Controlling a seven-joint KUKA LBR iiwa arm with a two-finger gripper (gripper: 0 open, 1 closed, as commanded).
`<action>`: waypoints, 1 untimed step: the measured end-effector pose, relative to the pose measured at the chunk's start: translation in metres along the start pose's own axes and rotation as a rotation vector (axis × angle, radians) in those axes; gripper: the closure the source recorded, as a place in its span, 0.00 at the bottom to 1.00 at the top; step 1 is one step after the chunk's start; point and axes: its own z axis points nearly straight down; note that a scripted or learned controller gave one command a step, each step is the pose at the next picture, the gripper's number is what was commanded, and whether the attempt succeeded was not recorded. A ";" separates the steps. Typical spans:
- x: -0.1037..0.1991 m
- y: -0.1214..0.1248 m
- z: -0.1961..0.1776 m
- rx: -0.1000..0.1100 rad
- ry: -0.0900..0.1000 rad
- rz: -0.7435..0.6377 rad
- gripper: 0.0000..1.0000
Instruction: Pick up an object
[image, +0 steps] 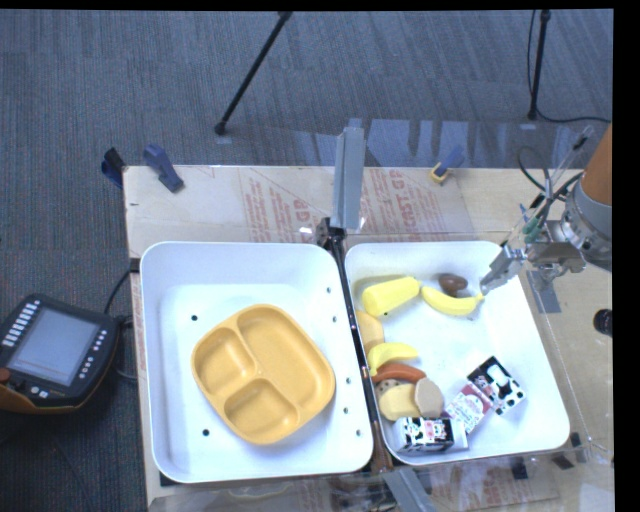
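Note:
The right bin (530, 330) holds several toy foods. A banana (450, 301) lies near its back, with a small brown piece (452, 283) just behind it and a yellow wedge (389, 295) to the left. A red sausage (400, 372) and pale round pieces (410, 398) sit along the left wall. Cow-print cartons (495, 385) (428, 432) lie at the front. My gripper (521, 283) hangs over the bin's back right corner, just right of the banana. Its fingers are spread open with nothing between them.
The left bin (170, 290) holds a yellow compartment plate (262, 372). A grey post (349, 185) stands behind the seam between the bins. A control pendant (50, 350) rests at the far left, with clamps (160, 165) on the bench's back edge.

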 end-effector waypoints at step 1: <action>0.032 0.064 0.172 0.012 0.003 -0.046 0.00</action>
